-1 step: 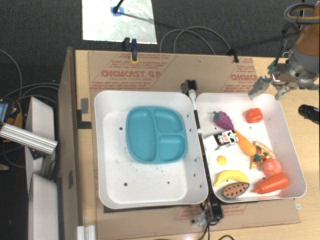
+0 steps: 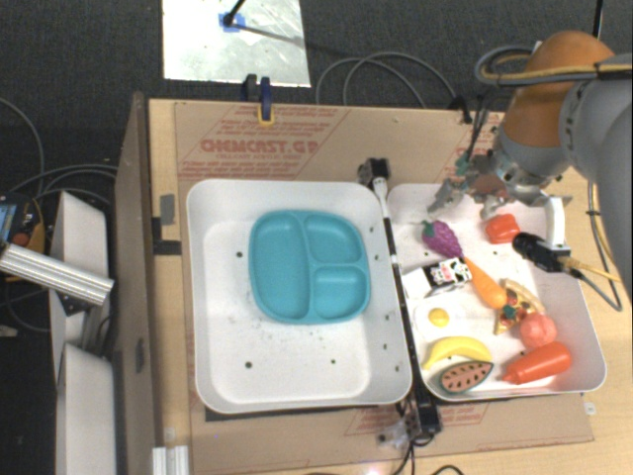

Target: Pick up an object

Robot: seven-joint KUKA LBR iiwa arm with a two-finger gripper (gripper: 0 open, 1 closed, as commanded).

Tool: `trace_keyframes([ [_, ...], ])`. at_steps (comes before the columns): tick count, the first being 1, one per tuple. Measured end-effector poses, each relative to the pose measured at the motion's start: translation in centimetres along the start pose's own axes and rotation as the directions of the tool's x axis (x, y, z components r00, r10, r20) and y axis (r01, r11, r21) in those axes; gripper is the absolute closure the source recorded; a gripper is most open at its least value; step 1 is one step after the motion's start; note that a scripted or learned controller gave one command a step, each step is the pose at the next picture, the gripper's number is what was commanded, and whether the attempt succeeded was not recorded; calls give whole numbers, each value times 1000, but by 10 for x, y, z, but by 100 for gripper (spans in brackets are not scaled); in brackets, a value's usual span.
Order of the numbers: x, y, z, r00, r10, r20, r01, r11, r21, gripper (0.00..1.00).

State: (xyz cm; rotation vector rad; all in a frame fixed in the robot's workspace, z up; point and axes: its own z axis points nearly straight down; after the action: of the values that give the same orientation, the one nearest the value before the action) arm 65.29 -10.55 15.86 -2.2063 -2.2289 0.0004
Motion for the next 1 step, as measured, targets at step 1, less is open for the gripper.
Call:
trace_keyframes([
  [1,22,-10,74,1000,3,2,-3,1000,-1,0],
])
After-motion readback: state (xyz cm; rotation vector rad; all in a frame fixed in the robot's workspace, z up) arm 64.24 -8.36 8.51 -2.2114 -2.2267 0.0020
